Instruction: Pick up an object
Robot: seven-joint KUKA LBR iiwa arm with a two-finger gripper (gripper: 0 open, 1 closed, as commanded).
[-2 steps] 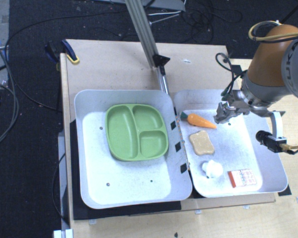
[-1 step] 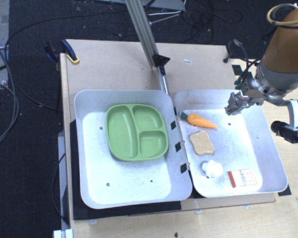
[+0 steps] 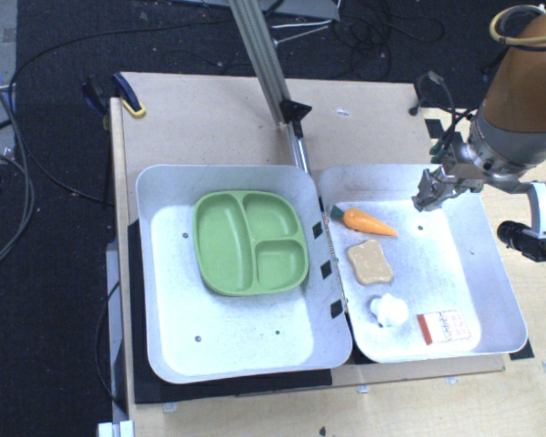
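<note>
In the right bin lie an orange carrot, a tan slice of bread, a small white lump and a red and white packet. My gripper hangs over the bin's far right part, to the right of the carrot and a little above it. Nothing shows between its fingers. The grey arm with its orange band comes in from the upper right.
The left bin holds a green divided tray. A metal pole slants down from the top to the gap between the bins. Black clips sit along the bins' shared edge. A yellow and blue tool lies at the bench's far left corner.
</note>
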